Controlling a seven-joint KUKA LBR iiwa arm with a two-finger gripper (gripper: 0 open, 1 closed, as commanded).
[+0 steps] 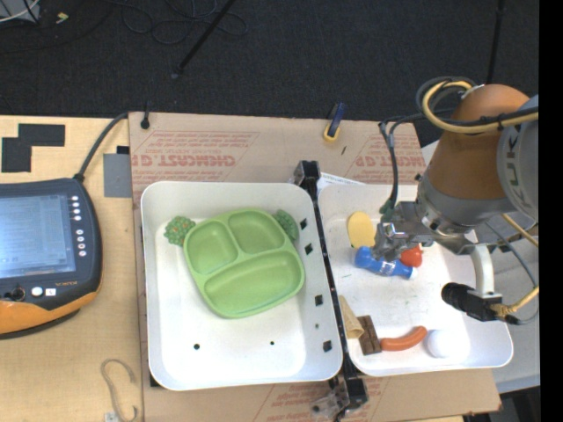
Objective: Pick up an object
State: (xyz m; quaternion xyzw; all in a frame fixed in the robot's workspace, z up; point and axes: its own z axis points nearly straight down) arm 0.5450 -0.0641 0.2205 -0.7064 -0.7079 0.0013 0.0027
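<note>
In the right bin (493, 352) lie a blue toy piece (384, 263), a yellow rounded object (361, 229), a small red-orange piece (411, 257), an orange sausage-shaped toy (405, 339), a brown block (367, 335) and a white ball (441, 344). My gripper (391, 241) hangs low over the bin, right above the blue piece and beside the red-orange one. Whether it touches either I cannot tell. The arm's orange band covers the wrist from above.
The left bin (167, 323) holds a green divided plate (246, 260) with frog-like feet. A black divider (318, 275) runs between the bins. A tablet-like pendant (44, 240) lies at far left. A black cable end (471, 301) hangs over the right bin's right side.
</note>
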